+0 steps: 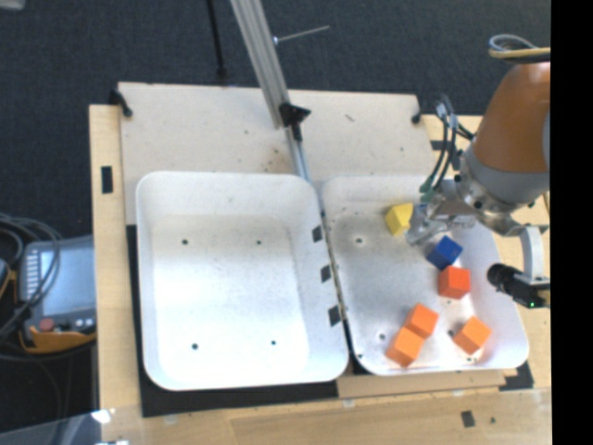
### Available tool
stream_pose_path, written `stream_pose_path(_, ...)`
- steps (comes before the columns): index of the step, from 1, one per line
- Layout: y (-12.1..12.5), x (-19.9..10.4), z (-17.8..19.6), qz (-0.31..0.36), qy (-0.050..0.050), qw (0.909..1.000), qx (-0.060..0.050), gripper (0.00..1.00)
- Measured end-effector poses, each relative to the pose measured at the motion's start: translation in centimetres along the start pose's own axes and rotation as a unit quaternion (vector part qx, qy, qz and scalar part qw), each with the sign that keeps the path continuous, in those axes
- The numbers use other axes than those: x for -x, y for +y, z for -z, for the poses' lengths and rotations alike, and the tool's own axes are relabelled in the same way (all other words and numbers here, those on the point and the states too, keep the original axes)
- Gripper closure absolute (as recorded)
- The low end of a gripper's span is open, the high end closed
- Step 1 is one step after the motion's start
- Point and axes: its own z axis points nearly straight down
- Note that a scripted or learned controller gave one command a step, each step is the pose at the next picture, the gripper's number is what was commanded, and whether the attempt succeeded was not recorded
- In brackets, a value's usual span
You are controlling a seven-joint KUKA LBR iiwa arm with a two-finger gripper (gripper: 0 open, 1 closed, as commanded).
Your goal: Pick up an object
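The gripper (422, 227), jaw state unclear, hangs between a matte yellow cube (399, 218) and blue cube (446, 251) in the smooth right bin (366, 276)

The end effector (428, 222) hangs over the right bin (371, 276), between a yellow block (399, 218) and a blue cube (446, 251); four orange blocks lie nearer the front.

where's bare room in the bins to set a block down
The left bin offers bare floor from wall to wall. In the right bin, the strip along the divider is free. Its right half is crowded: yellow block, blue block, orange blocks, and the gripper.
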Motion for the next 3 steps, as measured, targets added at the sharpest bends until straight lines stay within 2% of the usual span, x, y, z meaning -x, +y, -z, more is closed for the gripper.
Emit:
stream_pose_path(2,5.6,-7.9,-2.1,-0.001,-0.001,1.0000,-0.001,1.00)
stream_pose_path(3,8.0,-12.9,-1.3,0.000,0.000,1.0000,0.000,1.00)
